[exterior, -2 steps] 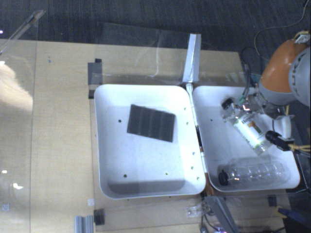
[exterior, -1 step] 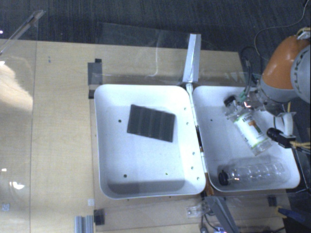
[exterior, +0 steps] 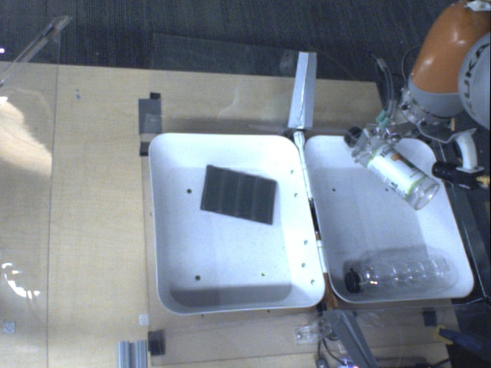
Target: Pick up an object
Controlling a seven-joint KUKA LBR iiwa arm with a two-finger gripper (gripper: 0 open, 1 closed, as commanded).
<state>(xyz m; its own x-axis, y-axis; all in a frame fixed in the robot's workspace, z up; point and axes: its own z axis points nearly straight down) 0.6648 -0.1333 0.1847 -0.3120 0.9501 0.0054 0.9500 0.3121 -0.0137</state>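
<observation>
A small clear bottle (exterior: 397, 173) with a white and green label and a dark cap lies tilted over the back of the right bin (exterior: 337, 205). My gripper (exterior: 378, 138) reaches down from the grey wrist and is shut on this bottle near its neck end. The bottle's base points toward the bin's right wall. A larger clear plastic bottle (exterior: 399, 272) with a black cap lies on its side along the front of the right bin. A dark grey ribbed rectangular pad (exterior: 238, 194) lies flat in the left bin (exterior: 176, 228).
The arm's orange band (exterior: 453, 29) and black cables hang over the back right corner of the right bin. A metal bar (exterior: 302, 90) stands behind the divider between the two bins. Wooden bench surface lies to the left.
</observation>
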